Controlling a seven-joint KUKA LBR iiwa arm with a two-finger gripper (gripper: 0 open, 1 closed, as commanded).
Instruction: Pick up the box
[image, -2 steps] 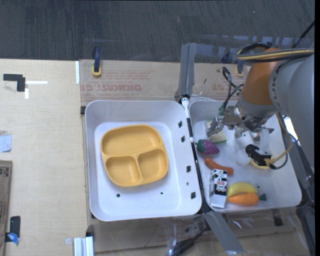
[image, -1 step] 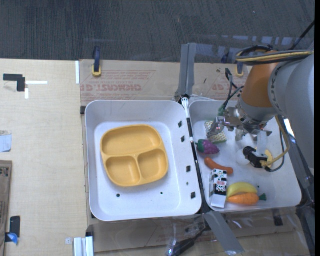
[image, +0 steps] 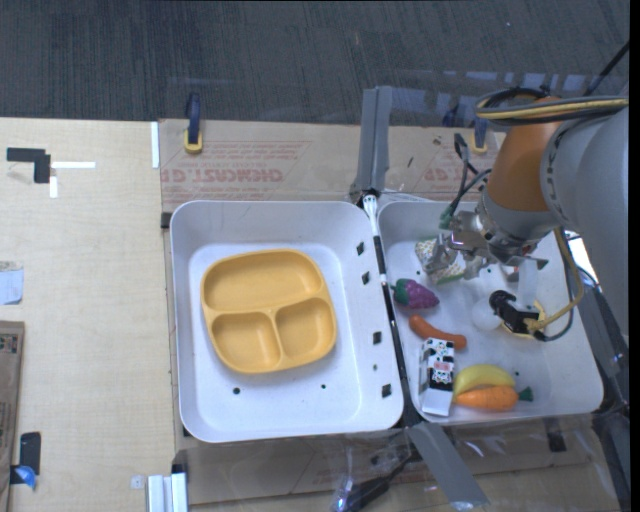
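- The box (image: 437, 375), a small white carton with black cow-like patches, lies flat near the front edge of the right bin (image: 575, 395), its long side running front to back, close to the wall shared with the left bin (image: 195, 330).
- The gripper (image: 455, 255) hangs low in the back part of the right bin, well apart from the box; whether its claw is open or closed cannot be told from this angle, and nothing is clearly seen between its tips.
- Risk of grabbing the wrong thing: a purple toy vegetable with a green top (image: 415, 294) and an orange carrot-like piece (image: 437, 329) lie between gripper and box, so a short reach likely lands on them.
- Risk of a crowded grasp: a yellow banana (image: 484, 378) and an orange carrot (image: 488, 398) sit just beside the box, touching or nearly so; a finger coming down on that side may hit them and push the box askew.
- Risk at the wall: the box lies close to the bin's left wall, leaving little room for the other finger.
- The yellow divided plate (image: 268, 309) in the left bin plays no part.
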